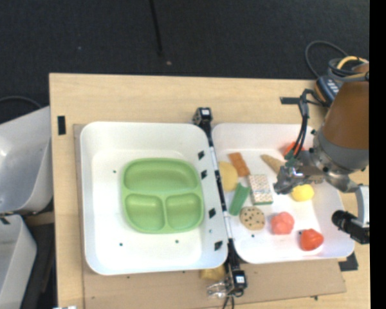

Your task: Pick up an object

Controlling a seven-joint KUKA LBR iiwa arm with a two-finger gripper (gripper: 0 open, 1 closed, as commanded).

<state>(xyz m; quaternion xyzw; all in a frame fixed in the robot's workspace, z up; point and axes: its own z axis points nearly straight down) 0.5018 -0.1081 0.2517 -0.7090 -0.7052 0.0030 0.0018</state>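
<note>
You have the claw [288, 177] hanging low over the right bin [270, 253], its dark tip between a speckled card [260, 188] and a yellow ball [302, 192]; you cannot tell from this angle how wide it stands or whether it grips anything. Around it lie your possible picks: an orange stick [239, 163], a pale yellow piece [228, 175], a green bar [238, 200], a cookie [251, 219], a pink lump [282, 223] and a red-orange lump [311, 239] near the bin's front right corner. In the left bin [103, 237] sits a green divided plate [162, 194]. Both bins rest side by side on the wooden counter [128, 95].
</note>
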